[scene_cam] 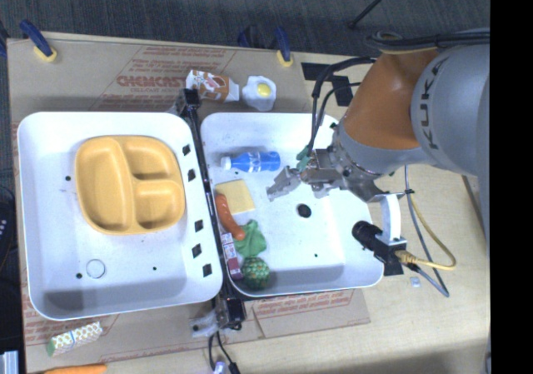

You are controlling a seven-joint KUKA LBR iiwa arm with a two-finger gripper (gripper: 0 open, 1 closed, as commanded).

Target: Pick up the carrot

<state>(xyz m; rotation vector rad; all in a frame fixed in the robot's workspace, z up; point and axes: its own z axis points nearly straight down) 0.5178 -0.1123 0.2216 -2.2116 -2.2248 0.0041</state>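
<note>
Carrot [226, 215] lies in the right bin [333, 268], hard against its left wall, long axis running roughly along that wall from far to near. Its orange tip points toward the far end, and its green leafy top [251, 241] spreads at the near end. A yellow cheese slice [236, 195] sits just beside the tip; a blue bottle [252, 162] lies farther back. The gripper [286, 183] hovers over the bin's middle, apart from the carrot, fingers slightly parted and holding nothing. A yellow divided plate [130, 182] rests in the left bin [42, 222].
</note>
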